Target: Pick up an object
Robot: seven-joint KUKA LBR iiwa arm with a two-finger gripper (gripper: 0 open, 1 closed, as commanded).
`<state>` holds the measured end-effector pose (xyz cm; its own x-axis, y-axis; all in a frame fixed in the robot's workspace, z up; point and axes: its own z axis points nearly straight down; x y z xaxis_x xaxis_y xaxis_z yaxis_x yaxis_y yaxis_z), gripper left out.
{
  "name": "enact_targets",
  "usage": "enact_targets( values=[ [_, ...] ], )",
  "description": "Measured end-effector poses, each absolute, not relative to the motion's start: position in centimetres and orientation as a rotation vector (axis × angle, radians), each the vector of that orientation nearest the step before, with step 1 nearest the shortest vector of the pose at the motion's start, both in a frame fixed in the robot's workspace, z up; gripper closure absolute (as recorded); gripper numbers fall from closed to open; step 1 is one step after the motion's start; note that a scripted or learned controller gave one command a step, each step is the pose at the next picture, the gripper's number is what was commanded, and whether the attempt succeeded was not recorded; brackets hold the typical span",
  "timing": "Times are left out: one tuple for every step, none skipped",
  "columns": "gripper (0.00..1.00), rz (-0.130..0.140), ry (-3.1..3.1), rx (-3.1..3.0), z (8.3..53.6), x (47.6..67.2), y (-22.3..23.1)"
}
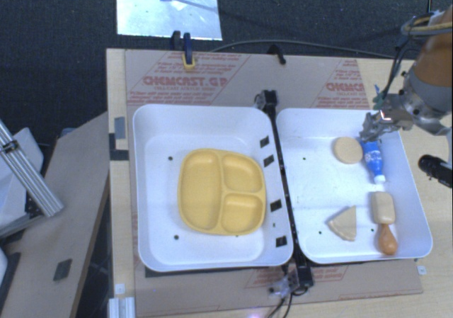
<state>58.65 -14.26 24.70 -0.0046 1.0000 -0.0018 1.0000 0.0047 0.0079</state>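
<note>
Two shallow white bins were seen side by side on the bench. The left bin (152, 168) held a yellow divided plate (221, 191), set a little toward six o'clock of that bin's middle, its three compartments facing up. The right bin (311, 168) held the loose things, all gathered in its half toward three o'clock. A round tan biscuit (347, 150) lay toward one o'clock of the bin's middle. Just beside it, at three o'clock of the biscuit, a small blue-and-white bottle (373, 159) was laid on its side, its white cap pointing toward six o'clock. At six o'clock of the bottle a pale bread-like block (382, 207) was found, and touching its lower end an orange-brown lump (386, 239). A tan wedge (344, 224) lay at nine o'clock of that pair, apart from them. The arm (433, 61) was brought in from the three o'clock side, and the gripper (374, 127) was placed low over the bin's upper corner, directly at the twelve o'clock end of the bottle. Whether the fingers were released or clenched could not be told, and nothing was seen held between them.
</note>
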Motion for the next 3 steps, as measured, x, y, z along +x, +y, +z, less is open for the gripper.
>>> enact_targets(
  values=[
    [1.0,0.006,2.232,2.21,25.2,59.8,-8.3],
    [1.0,0.006,2.232,2.209,25.4,61.3,-2.5],
    [1.0,0.005,2.233,2.21,24.5,62.8,3.2]
  ],
)
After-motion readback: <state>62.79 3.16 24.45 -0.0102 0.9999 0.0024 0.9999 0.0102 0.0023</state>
